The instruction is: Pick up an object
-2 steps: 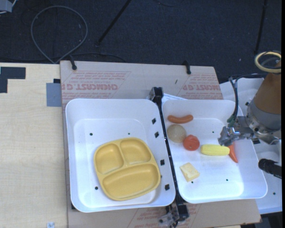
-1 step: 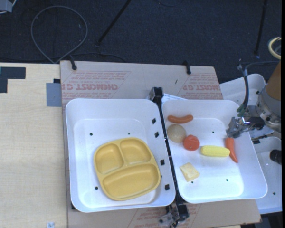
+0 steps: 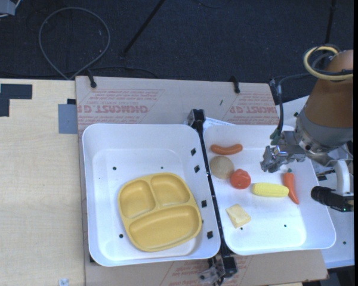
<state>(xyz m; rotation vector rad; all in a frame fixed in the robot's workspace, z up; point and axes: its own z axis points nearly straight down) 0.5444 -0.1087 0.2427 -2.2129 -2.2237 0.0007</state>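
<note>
Sitting side by side on the bench, the two shallow white bins take up the middle of the camera view. The left bin [image 3: 101,159] carries a yellow divided plate [image 3: 160,211], three compartments, lying flat toward the bin's near right part.

The right bin [image 3: 310,234] holds the small food pieces. A yellow corn cob [image 3: 269,189] lies lengthwise near the bin's middle, with an orange carrot [image 3: 291,187] just beside its right end, slanted. A sausage [image 3: 226,149] lies toward the far left of that bin. Below it sit a pale round potato-like piece [image 3: 221,167] and, touching or nearly touching it on the right, a red tomato [image 3: 240,179]. A pale yellow cheese wedge [image 3: 238,215] lies alone nearer the front, apart from the rest.

The arm [image 3: 329,100] reaches in from the right, its orange band above the grey wrist, leaning over the right bin's far right side. The gripper [image 3: 277,158] hangs low above the bin floor, just beyond the corn cob and the carrot's upper end. Nothing shows between its fingers; whether they are spread or closed I cannot tell, as the metal parts blur together.
</note>
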